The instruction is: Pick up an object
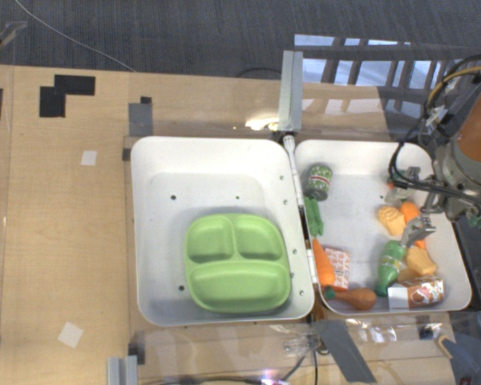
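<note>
Overhead, the grey arm [465, 147] reaches in from the right over the right-hand bin [361, 163], its gripper [418, 231] low above the toys crowded along that bin's right side. From where I stand the fingers are too small and too tangled with the clutter to judge; whether they are parted or closed, I cannot tell, and nothing is plainly seen between them.

Just beside the gripper lie a pale yellow toy [391, 219] with an orange piece [410, 211] touching it, a green bottle-shaped toy [390, 265] tilted toward the near edge, and an orange-yellow block [421, 261]. At the near right corner a small can with a brown-and-white label [418, 293] lies on its side.

Along the bin's left wall sit a green-labelled can [318, 180] near the far corner, a green stalk [313, 215], a carrot [322, 265], a printed packet [337, 266] and a brown sausage-shaped toy [353, 297] at the near edge.

Left of them, the other bin [168, 163] carries a green divided plate [237, 261], set toward its near right corner.
</note>
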{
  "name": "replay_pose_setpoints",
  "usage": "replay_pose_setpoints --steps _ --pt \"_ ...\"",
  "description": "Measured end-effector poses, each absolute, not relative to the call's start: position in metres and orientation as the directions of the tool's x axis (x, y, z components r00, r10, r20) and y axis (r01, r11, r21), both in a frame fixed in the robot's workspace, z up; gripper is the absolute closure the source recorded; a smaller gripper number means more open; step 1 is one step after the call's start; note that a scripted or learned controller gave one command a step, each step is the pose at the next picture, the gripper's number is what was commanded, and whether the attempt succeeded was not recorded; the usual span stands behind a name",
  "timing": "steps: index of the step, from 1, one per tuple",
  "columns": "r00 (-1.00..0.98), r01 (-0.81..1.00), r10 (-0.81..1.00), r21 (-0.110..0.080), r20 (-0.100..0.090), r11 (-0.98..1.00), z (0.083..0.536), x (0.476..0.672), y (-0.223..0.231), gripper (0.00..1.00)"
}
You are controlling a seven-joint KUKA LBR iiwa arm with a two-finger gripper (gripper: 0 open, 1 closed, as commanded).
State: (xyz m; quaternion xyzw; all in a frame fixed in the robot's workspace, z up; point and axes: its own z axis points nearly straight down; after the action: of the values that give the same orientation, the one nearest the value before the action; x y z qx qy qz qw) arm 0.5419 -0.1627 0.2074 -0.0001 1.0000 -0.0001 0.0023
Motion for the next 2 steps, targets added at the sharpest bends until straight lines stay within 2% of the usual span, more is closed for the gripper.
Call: replay_pose_setpoints --steps 1,2 --pt "-0.982 -0.188 -0.188 -0.002 -0.007 0.982 0.094 0.6 -0.183 0.0" --pt "-0.984 -0.176 -0.176 -0.006 -0.017 0.984 0.09 0.538 -0.174 0.0"
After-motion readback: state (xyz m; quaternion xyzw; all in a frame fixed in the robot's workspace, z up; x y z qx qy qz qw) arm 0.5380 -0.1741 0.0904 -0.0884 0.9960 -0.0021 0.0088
